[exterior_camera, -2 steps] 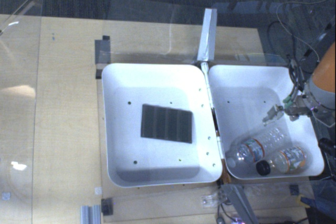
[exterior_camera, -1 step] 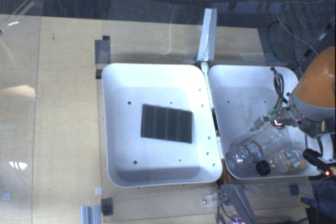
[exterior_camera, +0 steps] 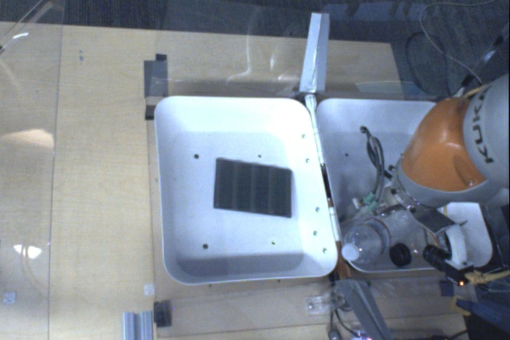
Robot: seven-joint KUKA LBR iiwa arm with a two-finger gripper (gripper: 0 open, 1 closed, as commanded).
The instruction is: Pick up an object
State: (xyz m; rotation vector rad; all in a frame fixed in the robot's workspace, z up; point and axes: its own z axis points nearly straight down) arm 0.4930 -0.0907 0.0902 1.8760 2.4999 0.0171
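At three o'clock from where I stood, the arm [exterior_camera: 466, 143] leaned in over the right bin [exterior_camera: 343, 131], its orange band bulging at about four o'clock of the scene. Below the band the wrist dropped toward the bin's near end, around five o'clock. The gripper [exterior_camera: 381, 207] was buried under the wrist there, and I could not tell its state, nor whether anything sat in it.

Just beneath the wrist, at the right bin's six o'clock corner, lay a clear bottle [exterior_camera: 368, 241] with a white cap [exterior_camera: 349, 252] pointing toward eight o'clock. It seemed to rest on the bin floor, close against the near rim. A small black round thing [exterior_camera: 399, 255] sat just beside it at its three o'clock. Something greenish [exterior_camera: 368, 201] showed at the bottle's twelve o'clock, too small to name. A dark cable [exterior_camera: 372, 149] curled down from the arm over the bin's middle.

At nine o'clock from all this stood the left bin [exterior_camera: 183, 171], touching its neighbour along one side. A dark ribbed pad [exterior_camera: 253, 187] lay flat near its centre.
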